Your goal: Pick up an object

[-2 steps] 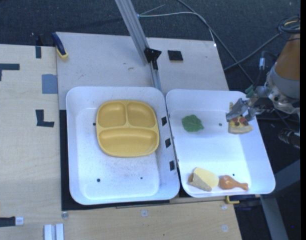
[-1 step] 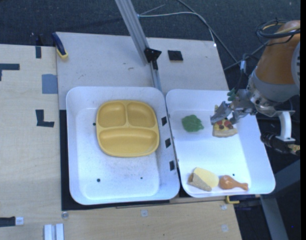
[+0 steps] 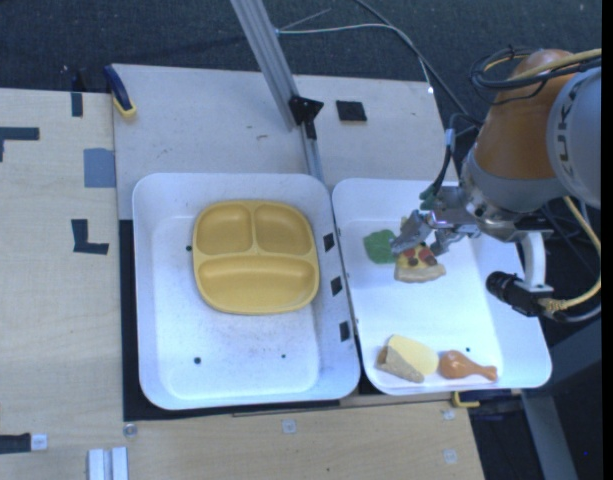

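My gripper (image 3: pixel 426 236) hangs over the middle of the right bin (image 3: pixel 506 368), toward its far edge; I cannot tell how wide it stands. Just beneath it lies the pizza slice (image 3: pixel 420 265), and beside that, toward the bin's left wall, a green piece (image 3: pixel 380 245). The slice looks like a light, stiff toy, flat and likely smooth, so I judge it best pinched across its narrow sides near the crust. Along the near edge sit a cheese wedge (image 3: pixel 407 357) and a drumstick (image 3: pixel 467 366). The left bin (image 3: pixel 166 368) carries a yellow divided plate (image 3: pixel 256 256).
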`<state>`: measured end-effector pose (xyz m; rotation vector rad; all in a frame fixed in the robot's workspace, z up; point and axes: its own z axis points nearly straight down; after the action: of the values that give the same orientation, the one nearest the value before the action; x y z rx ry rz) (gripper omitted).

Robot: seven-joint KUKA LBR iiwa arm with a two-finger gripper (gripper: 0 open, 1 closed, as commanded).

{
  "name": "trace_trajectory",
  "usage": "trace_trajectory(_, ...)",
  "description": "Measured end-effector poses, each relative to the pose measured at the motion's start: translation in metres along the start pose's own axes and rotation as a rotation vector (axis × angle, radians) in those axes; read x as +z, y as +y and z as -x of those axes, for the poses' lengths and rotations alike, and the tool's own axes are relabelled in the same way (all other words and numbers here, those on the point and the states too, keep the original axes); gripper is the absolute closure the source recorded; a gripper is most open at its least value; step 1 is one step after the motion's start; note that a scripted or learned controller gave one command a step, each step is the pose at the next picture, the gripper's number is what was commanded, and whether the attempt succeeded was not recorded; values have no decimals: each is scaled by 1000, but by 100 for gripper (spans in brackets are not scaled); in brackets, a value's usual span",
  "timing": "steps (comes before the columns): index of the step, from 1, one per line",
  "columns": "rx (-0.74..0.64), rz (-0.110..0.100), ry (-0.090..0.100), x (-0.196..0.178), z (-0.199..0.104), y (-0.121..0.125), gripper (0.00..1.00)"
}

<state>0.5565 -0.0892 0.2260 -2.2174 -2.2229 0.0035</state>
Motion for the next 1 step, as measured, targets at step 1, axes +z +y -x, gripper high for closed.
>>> trace_trajectory(1,-1,1,1,3,-48,1,100)
